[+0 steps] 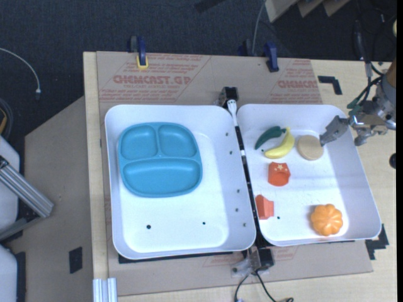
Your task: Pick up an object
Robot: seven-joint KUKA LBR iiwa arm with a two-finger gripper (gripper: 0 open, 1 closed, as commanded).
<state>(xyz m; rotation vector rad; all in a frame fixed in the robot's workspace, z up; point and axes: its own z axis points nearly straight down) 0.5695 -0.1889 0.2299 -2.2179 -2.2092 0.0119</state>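
The right bin holds several toy foods: a green pepper, a yellow banana, a tan round piece, a red piece, a small red-orange block and an orange pumpkin. My gripper hangs over the bin's far right side, just right of the tan round piece. It is open, one finger close to that piece, and nothing sits between the fingers.
A blue divided plate lies in the left bin. Clamps hold the brown board at the back edge. The ridge between the bins runs down the middle.
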